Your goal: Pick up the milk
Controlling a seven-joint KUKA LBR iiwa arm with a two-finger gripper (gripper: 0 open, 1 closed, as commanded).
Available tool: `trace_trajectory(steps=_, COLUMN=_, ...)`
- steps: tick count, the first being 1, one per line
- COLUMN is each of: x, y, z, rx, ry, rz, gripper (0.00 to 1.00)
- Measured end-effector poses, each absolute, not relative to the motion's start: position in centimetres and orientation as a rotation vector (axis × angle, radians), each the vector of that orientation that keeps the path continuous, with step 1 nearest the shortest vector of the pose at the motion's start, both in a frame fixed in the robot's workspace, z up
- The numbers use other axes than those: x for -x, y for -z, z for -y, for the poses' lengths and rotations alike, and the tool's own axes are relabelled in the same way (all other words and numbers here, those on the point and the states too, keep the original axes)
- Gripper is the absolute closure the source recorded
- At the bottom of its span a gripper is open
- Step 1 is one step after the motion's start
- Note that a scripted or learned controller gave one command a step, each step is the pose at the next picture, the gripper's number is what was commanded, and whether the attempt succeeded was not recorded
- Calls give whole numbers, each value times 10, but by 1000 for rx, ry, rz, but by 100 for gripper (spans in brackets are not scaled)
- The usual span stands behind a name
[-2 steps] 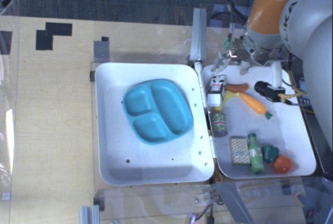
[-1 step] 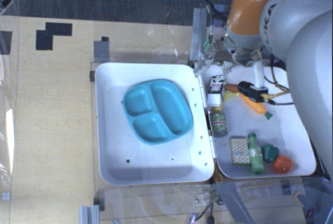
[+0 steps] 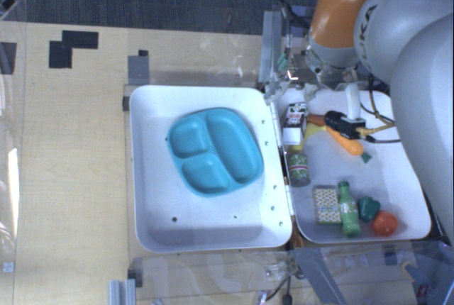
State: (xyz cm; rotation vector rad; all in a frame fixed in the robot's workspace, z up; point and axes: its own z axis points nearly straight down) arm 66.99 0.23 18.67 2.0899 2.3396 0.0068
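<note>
The milk (image 3: 293,125) is a small white carton with a dark printed top. It lies along the left wall of the right bin (image 3: 415,186), near that bin's far corner. My gripper (image 3: 293,86) hangs under the orange-banded wrist at the bin's far left corner. It is just beyond the carton's far end and close above it. The wrist and its cables hide the tips, so I cannot tell whether anything is held.
A blue divided plate (image 3: 215,150) lies in the left bin (image 3: 152,222). The right bin also holds a dark can (image 3: 299,167), a carrot (image 3: 346,142), a patterned box (image 3: 325,204), a green bottle (image 3: 347,209), a teal piece (image 3: 367,208) and a red fruit (image 3: 385,223).
</note>
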Motion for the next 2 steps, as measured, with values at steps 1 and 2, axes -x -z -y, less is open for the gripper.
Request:
trace_trajectory(steps=1, x=-670, y=-186, z=-5, rx=-2030, ry=-5, rz=-2391, gripper=0)
trace_trajectory(steps=2, x=-670, y=-187, z=-5, rx=-2030, ry=-5, rz=-2391, gripper=0)
